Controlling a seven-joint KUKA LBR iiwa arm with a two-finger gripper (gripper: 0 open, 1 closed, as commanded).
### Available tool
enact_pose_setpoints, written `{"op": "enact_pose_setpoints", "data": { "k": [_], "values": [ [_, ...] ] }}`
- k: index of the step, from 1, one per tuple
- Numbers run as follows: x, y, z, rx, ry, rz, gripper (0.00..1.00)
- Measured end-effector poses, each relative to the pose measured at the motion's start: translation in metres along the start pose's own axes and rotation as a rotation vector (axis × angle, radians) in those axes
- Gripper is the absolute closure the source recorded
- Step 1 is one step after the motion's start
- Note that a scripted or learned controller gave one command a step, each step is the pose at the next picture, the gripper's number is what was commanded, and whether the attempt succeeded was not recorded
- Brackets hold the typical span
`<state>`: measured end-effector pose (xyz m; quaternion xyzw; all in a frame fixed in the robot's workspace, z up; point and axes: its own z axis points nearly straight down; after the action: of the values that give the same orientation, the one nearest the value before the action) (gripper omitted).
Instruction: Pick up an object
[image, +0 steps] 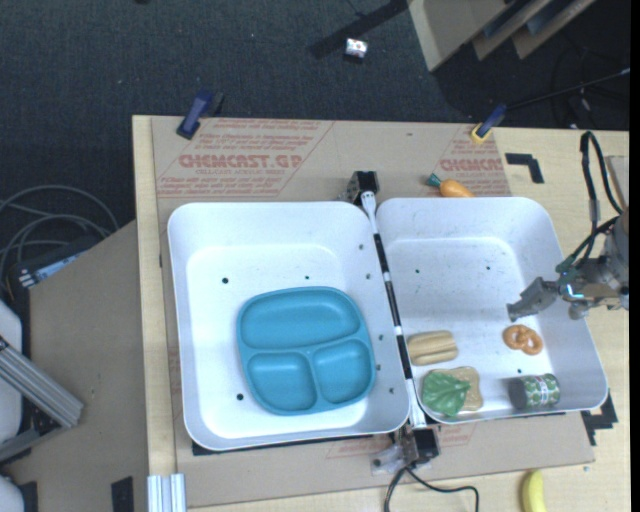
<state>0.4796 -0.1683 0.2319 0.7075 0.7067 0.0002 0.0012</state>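
The right white bin (470, 225) holds several small objects near its front. A tan bread roll (432, 347) lies by the left wall. In front of it, a green leafy piece (447, 391) rests on a tan slice. An orange pretzel (522, 339) sits further right, with a dark green can (536, 391) on its side near the front right corner. My gripper (548, 292) hangs over the right part of this bin, just above and behind the pretzel, with nothing seen in it.
A blue divided plate (304, 347) lies in the left white bin (200, 240). On the bench outside the bins are a toy carrot (452, 187) behind the right bin and a banana (533, 492) at the front right. Cables (598, 190) run along the right side.
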Motion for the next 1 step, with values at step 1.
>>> {"op": "enact_pose_setpoints", "data": {
  "k": [1],
  "values": [
    [-0.0466,0.0394,-0.006,0.0,-0.001,0.0,0.0]
  ]
}}
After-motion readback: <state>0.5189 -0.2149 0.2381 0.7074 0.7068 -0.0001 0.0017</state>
